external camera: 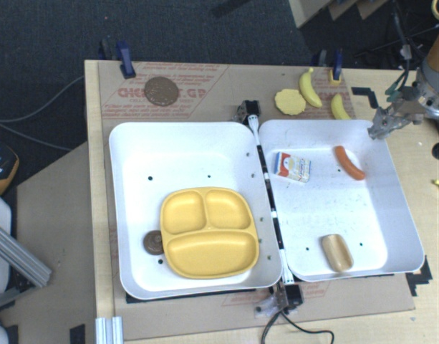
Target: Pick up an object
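Rightward, sausage point(349, 163) (red) lies diagonally.

Red print on the cardboard sheet point(205, 84) is partly legible, "CHO…" and "GR", rest covered or blurred.

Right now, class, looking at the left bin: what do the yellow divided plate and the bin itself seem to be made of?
The yellow divided plate looks like moulded plastic with a matte finish: uniform colour, rounded edges, soft dull sheen, three smooth compartments. The left bin seems thin formed white plastic, slightly glossy: rounded corners, a shallow raised rim, a few small dark holes. Neither can be confirmed from looks alone.
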Controlling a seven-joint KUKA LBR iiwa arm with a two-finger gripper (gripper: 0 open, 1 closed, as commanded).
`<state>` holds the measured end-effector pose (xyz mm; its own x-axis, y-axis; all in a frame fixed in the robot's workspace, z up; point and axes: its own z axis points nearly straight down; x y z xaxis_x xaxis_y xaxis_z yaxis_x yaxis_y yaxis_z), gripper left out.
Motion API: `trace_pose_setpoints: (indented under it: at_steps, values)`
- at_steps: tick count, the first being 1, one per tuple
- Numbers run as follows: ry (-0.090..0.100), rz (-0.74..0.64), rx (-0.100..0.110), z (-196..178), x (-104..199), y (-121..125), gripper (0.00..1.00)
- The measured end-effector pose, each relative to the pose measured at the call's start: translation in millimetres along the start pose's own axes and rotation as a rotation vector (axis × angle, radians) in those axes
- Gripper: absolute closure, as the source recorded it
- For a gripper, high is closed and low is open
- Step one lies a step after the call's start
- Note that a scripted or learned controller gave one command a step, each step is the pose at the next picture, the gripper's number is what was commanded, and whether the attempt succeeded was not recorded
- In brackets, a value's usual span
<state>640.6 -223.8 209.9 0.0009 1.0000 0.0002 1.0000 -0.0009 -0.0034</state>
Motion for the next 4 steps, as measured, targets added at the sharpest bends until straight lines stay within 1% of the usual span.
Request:
trace_pose_setpoints:
  at_steps: [1, 2, 3, 4]
  values:
    - [-0.002, -0.005, -0.01, -18.2, 31.7, 28.0, 1.0]
    - [-0.003, 0.001, -0.006, -0.3, -2.1, 25.6, 1.0]
    - [-0.002, -0.002, -0.008, -7.5, 5.4, 26.6, 1.0]
    - [-0.003, -0.001, -0.007, -5.4, -0.2, 26.2, 1.0]
